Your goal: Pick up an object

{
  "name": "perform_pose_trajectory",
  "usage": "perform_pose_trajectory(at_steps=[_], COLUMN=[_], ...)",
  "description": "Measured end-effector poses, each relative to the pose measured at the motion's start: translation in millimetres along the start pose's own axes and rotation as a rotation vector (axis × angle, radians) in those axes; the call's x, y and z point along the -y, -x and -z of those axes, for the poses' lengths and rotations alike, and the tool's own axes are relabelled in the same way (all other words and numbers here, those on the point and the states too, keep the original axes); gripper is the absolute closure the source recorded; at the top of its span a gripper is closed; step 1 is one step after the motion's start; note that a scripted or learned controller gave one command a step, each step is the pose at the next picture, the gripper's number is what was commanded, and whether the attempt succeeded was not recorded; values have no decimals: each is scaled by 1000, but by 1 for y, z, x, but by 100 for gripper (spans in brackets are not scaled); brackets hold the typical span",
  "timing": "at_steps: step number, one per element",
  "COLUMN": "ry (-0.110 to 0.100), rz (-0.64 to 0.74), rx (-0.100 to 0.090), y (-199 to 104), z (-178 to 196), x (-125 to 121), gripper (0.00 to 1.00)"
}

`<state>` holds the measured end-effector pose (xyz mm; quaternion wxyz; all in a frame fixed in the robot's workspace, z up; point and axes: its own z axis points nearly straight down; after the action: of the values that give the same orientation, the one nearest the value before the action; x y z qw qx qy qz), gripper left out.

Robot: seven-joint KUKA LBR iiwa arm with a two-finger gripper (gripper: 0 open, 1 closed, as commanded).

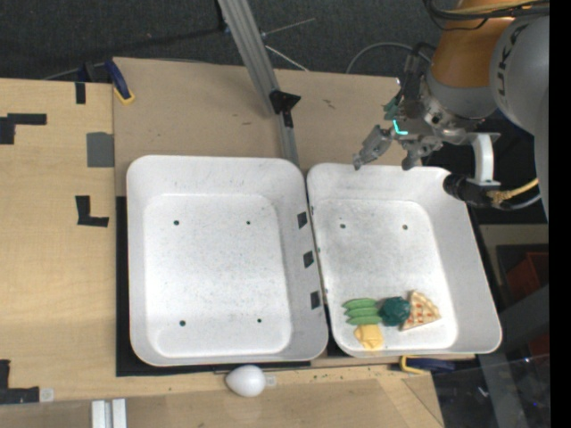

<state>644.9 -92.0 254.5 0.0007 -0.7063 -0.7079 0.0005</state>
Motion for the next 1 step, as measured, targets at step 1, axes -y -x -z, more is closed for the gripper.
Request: perform_pose_trajectory(at_steps=[1], ry=[-6], rz=[0], rx=[1], y=[-3], z=[-64], x=[3], gripper=[0])
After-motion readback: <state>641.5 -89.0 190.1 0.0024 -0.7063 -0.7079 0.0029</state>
